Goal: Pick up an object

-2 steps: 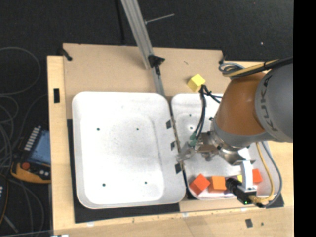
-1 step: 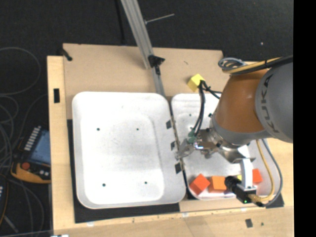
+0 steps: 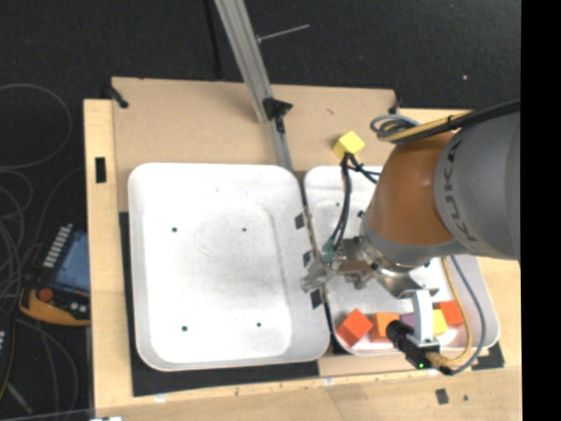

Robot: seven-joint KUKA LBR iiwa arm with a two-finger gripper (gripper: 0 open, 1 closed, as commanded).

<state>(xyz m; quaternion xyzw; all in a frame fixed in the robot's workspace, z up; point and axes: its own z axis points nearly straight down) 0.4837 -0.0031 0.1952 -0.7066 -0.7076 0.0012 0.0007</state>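
under the arm [image 3: 429, 200], right bin [image 3: 320, 187] mostly hidden; orange block [image 3: 355, 324] inside; can't tell claw's grip.

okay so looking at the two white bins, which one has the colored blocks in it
The right bin, the one under the arm. An orange block lies at its near edge, with more colored pieces beside it, partly hidden. The left bin shows only small dark dots on its floor.

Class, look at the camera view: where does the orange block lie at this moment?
The orange block lies in the right bin, at its near left corner, just below the arm's wrist and beside other small coloured pieces.
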